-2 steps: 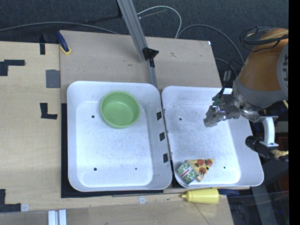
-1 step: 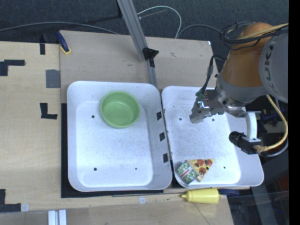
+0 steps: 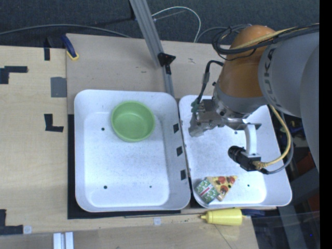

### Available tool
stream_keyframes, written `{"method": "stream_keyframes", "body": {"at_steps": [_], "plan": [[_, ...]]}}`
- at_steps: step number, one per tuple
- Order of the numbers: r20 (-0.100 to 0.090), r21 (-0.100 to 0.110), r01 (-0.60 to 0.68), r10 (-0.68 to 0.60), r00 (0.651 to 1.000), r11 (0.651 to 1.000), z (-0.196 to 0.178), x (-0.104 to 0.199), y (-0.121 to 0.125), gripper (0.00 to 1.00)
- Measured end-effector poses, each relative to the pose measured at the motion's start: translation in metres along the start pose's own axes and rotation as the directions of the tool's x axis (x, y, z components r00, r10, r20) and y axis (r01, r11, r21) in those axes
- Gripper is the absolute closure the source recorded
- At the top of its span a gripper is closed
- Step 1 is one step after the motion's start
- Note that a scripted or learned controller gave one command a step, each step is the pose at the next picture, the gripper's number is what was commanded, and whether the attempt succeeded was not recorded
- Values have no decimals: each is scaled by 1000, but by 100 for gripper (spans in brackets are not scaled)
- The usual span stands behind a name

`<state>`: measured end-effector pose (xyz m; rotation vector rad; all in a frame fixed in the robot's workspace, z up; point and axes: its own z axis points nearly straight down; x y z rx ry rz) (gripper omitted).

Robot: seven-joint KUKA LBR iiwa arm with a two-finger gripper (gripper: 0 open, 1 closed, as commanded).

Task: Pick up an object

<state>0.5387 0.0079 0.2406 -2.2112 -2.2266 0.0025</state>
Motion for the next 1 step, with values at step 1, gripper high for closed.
{"method": "stream_keyframes", "body": {"at_steps": [1], "plan": [[1, -1, 0, 0, 1000, 1000, 13, 53, 10, 100]]}}
